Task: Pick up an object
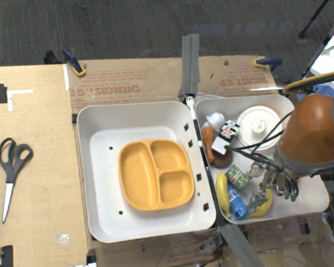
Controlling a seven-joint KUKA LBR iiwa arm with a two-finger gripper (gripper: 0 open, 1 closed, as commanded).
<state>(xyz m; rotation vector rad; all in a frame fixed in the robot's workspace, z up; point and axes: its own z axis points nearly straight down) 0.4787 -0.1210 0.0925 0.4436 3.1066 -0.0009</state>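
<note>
The left bin holds a yellow divided plate. The right bin holds the candidate objects: a banana, a blue cup and a green box. The gripper hangs low over this clutter, just beside the banana's far end. Its opening and contents cannot be determined. Judged step: descent to grasp. The next move calls for closing on one item, then lifting straight up.

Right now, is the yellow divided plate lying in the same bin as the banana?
No, the yellow divided plate lies alone in the left bin, while the banana lies in the right bin.
</note>
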